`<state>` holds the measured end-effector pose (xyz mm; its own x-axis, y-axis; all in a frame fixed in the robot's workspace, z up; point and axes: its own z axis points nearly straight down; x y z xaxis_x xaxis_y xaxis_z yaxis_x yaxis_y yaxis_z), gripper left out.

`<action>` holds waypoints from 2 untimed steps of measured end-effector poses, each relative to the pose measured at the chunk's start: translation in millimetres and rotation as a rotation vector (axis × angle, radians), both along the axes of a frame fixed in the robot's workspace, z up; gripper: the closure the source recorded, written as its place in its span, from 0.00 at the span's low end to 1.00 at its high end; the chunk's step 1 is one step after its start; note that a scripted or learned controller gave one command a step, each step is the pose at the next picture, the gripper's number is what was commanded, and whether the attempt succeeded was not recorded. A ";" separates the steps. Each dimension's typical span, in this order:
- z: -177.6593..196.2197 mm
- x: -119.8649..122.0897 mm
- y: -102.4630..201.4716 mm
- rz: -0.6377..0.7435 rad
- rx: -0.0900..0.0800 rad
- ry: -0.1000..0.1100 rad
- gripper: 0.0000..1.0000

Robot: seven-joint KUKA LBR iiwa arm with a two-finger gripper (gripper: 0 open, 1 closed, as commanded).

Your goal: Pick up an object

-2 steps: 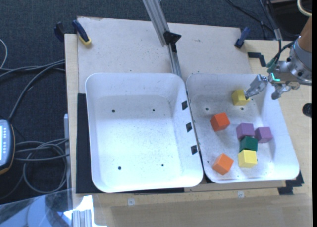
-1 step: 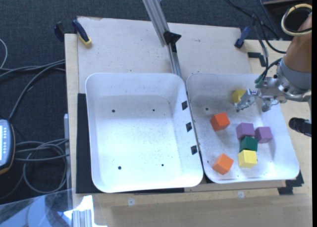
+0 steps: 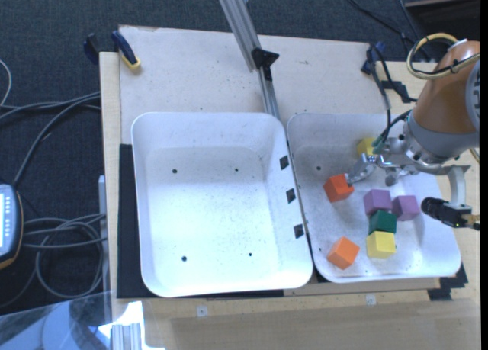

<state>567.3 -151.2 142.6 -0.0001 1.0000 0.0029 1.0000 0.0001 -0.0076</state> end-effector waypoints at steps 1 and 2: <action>-26.3 4.1 -1.0 0.001 -0.005 -0.018 0.00; -15.8 5.4 -0.7 0.000 -0.004 -0.023 1.00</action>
